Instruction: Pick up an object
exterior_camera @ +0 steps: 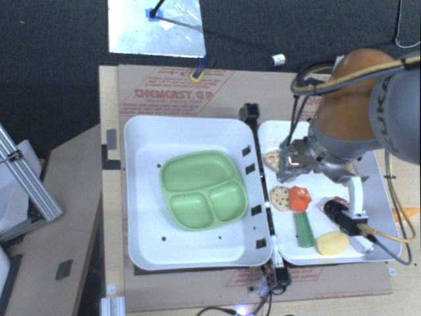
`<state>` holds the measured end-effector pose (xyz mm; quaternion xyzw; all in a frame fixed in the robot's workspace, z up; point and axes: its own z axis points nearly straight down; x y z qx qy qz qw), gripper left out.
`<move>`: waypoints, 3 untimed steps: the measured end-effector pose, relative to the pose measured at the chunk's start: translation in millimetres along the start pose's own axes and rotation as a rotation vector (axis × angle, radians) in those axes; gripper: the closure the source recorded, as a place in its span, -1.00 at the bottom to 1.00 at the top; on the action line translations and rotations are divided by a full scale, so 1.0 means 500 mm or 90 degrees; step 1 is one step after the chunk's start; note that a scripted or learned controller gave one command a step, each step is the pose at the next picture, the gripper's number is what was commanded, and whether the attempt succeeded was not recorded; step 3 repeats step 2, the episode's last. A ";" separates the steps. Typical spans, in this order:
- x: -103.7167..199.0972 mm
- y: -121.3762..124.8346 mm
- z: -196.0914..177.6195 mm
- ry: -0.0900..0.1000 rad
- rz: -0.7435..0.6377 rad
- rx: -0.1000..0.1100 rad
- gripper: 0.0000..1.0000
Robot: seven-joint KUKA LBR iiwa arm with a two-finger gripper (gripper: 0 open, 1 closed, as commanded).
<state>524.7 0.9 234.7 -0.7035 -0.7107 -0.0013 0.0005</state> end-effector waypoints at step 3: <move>0.074 -0.037 0.009 -0.001 0.003 -0.001 1.00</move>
